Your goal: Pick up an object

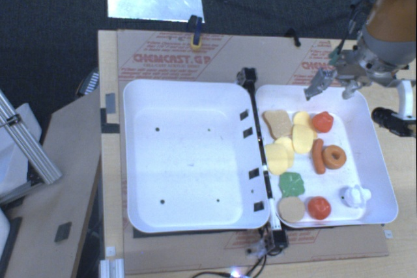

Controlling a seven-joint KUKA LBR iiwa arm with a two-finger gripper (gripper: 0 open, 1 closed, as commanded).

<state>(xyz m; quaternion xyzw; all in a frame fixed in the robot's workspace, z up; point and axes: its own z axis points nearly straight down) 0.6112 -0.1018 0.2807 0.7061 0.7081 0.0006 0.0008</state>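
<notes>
Nearest you in the right bin sit a tan disc, a red tomato and a white piece; then green lettuce, yellow slices, sausage, donut, toast. Beyond, above the bin's far rim, you'll see the gripper spread apart, grasping nothing

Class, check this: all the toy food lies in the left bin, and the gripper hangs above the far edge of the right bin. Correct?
One error. The toy food lies in the right bin, not the left bin. The gripper does hang above the right bin's far edge, as the camera view shows.
</notes>
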